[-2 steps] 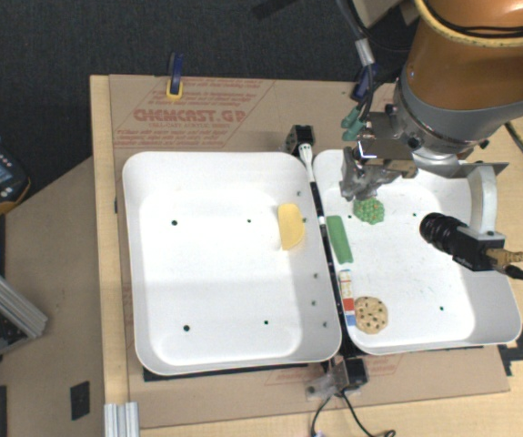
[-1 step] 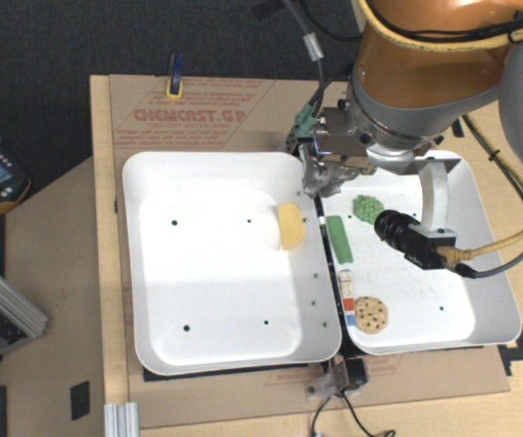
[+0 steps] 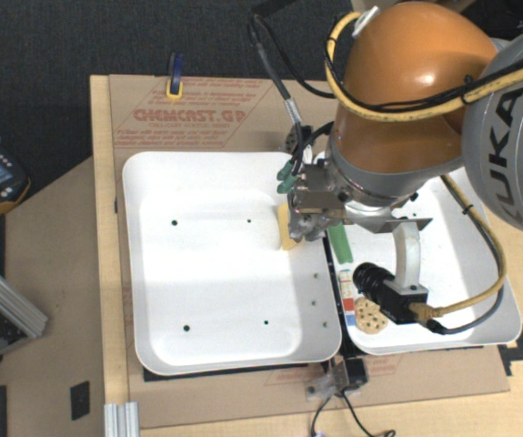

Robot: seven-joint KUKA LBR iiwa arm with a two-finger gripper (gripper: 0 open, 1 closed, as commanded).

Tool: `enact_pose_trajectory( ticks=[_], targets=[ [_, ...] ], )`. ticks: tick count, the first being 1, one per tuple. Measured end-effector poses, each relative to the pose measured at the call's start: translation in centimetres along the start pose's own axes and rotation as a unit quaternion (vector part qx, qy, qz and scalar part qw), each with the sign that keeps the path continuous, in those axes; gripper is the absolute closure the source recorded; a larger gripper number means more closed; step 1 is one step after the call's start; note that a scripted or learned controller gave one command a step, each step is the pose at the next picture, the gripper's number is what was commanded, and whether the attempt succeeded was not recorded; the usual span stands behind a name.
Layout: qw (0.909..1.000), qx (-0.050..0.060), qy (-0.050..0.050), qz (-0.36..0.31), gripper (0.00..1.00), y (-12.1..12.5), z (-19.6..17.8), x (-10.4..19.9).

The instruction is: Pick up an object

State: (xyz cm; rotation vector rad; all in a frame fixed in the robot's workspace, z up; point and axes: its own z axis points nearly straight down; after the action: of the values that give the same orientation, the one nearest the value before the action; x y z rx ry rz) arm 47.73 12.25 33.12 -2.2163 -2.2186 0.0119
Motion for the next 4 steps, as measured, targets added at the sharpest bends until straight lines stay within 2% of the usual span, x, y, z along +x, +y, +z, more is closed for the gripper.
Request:
enact_pose_trajectory(
  ticks=[1,2,3,4],
  targets=[
    [0.9999,-0.01,0.003,-0.002,1.0,0.2,-9.9,3.9],
    [1.0,0.001,-0.001,0.004,1.0,0.1,0.1,-1.5],
    [1.0,-0.008,0.0,0.004,1.0,0.2,-4.0,-9.4],
    [1.0,-0.007,0.001,0.001,1.0,0.2,-5.2,-9.2]
  ],
)
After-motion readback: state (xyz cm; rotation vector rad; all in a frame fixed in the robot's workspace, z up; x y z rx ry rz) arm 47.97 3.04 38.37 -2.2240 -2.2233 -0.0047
